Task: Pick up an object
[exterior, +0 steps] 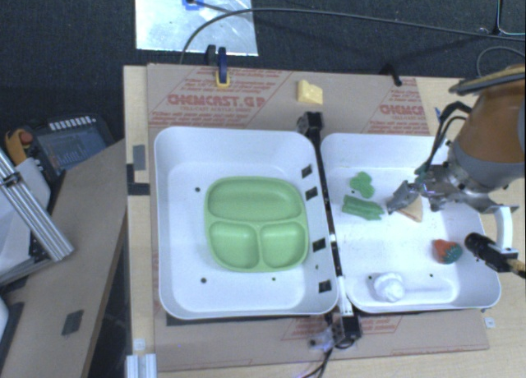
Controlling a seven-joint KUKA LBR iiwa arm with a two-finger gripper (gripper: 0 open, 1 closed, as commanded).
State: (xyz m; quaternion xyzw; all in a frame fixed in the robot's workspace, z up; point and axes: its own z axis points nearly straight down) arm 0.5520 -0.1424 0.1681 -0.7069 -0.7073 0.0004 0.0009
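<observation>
Tan wedge [412, 211] just beside end effector [406, 198], touching its fingertips.

In the right bin [460, 292], open floor lies across the middle. Two green pieces [362, 195] and a tan wedge [412, 211] crowd its upper left, a white object [389, 288] sits by the near wall, and a red-and-green piece [446, 251] lies near the right wall.

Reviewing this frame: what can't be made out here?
- Gripper: fingers are small and dark in the camera view, so their state and any grasp on the tan piece can't be told.
- Tan piece: partly covered by the gripper; shape unclear.
- Arm: cut off by the right edge.
- Red object: too small to identify.
</observation>
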